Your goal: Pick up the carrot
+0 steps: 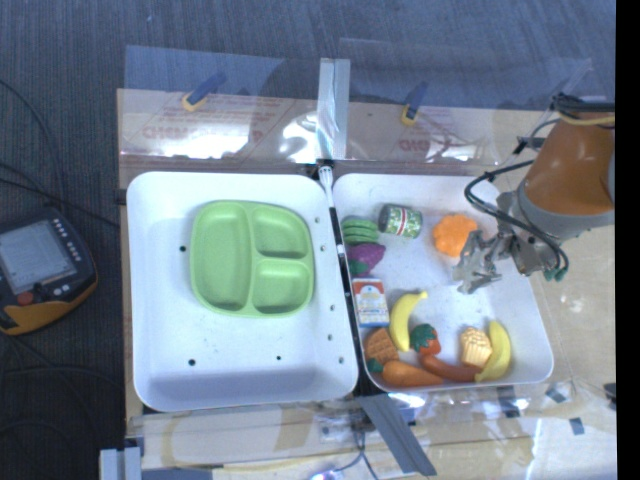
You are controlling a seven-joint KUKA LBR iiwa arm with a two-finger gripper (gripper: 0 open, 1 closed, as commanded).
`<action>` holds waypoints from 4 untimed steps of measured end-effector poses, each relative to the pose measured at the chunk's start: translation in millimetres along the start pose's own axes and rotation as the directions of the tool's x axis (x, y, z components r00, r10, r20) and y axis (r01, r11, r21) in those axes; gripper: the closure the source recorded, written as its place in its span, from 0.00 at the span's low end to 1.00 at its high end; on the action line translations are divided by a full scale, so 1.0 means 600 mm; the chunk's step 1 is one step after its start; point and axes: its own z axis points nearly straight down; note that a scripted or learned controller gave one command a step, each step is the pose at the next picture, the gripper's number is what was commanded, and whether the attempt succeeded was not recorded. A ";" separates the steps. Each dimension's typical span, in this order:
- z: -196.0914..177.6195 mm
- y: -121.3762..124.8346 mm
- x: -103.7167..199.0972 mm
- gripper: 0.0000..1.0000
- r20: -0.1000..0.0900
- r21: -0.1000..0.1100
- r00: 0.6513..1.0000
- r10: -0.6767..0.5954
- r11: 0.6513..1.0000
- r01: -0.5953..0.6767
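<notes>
The carrot (410, 373) lies along the near wall of the right bin (535, 313), between a bread piece (379, 345) on its left and a banana (498, 351) on its right. Farther back and to the right, the pincer (477, 268) hangs over the bin floor near an orange fruit (454, 234), well apart from the carrot; whether its fingers are apart or together I cannot tell. The left bin (160, 268) holds a green divided tray (252, 258).

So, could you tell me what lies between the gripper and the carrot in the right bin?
In the camera view, a yellow banana and a small red and green piece lie between the gripper and the carrot.
</notes>
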 end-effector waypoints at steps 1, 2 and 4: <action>0.036 -0.021 -0.141 1.00 -0.016 -0.008 0.999 0.036 0.999 -0.037; -0.107 0.077 -0.169 1.00 -0.004 -0.003 1.000 -0.002 1.000 0.002; -0.221 -0.007 -0.082 1.00 -0.002 0.000 0.963 -0.271 0.963 0.271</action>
